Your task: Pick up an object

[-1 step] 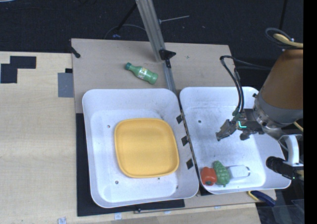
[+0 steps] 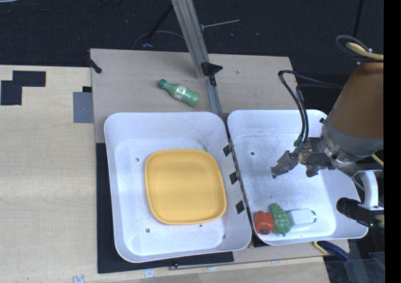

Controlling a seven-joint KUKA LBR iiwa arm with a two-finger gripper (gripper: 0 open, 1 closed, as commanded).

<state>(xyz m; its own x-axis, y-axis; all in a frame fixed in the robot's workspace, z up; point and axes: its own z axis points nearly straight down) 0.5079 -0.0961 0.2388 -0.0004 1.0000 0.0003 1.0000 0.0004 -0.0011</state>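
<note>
From the camera view, the pincer (image 2: pixel 287 164) hangs over the middle of the right bin (image 2: pixel 263 131), right of centre in the frame, with nothing between its fingers; whether they are spread or pressed together I cannot tell from here. The likeliest things to take sit low in that bin, near its bottom rim: a red piece (image 2: pixel 264 221) touching a green lumpy piece (image 2: pixel 281 218), with a pale white object (image 2: pixel 303 216) just beside them on the right.

To do this well, I'd say the pincer should come down the frame and settle squarely over one piece, not the seam between red and green, or it may just shove both. They lie close to the bottom wall, so little room is left there; approaching from the open bin floor above them looks safer.

The left bin (image 2: pixel 122 131) carries a yellow plate (image 2: pixel 185 186), flat and hard to pinch. A green bottle (image 2: pixel 180 91) lies on the surface (image 2: pixel 257 75) above the bins, well apart.
</note>
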